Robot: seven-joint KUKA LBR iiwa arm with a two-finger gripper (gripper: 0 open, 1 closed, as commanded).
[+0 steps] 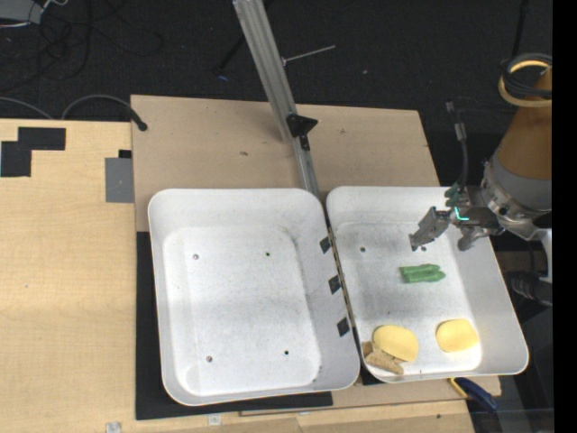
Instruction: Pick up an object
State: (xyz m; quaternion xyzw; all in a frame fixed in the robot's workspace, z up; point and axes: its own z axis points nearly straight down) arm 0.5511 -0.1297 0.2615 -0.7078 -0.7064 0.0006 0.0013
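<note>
In the right bin lie a small green piece, a yellow round object with a tan scrap beside it, and a second yellow round object. My gripper hangs above the right bin's far right part, just up and right of the green piece. Its two dark fingers are spread apart with nothing between them.
The left bin lies beside the right one, joined by black clips. A slanted metal rail runs down to the bins' far edge. The grey and orange arm enters from the right.
</note>
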